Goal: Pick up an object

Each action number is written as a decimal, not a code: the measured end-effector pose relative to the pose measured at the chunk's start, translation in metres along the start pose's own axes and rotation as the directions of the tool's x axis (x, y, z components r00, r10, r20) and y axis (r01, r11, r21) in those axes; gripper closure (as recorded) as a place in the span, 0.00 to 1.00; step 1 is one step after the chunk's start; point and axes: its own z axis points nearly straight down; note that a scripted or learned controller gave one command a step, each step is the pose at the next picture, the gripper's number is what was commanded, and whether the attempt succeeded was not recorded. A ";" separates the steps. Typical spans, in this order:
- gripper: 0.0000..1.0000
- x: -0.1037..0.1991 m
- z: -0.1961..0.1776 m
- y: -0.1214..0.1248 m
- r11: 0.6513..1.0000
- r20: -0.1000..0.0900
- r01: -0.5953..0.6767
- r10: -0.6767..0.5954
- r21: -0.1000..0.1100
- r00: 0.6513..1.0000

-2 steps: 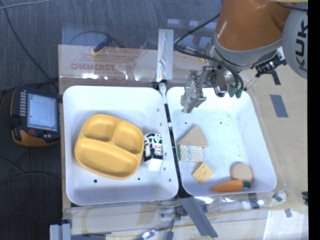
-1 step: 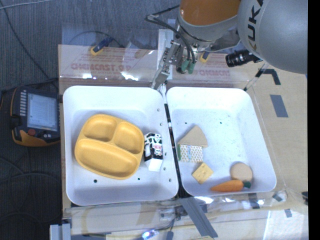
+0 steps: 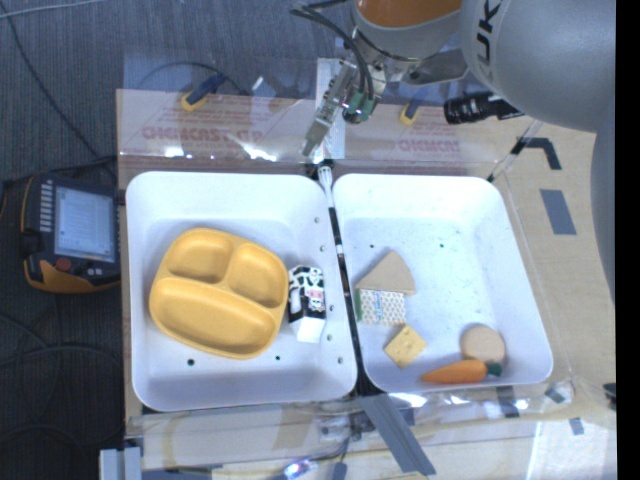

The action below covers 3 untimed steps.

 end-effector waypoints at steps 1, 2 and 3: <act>1.00 0.060 0.116 0.034 0.996 -0.004 0.090 -0.090 0.002 0.996; 1.00 0.061 0.015 0.049 0.949 0.001 0.315 -0.315 0.000 0.949; 1.00 0.031 -0.083 0.007 0.995 0.003 -0.100 0.100 0.001 0.995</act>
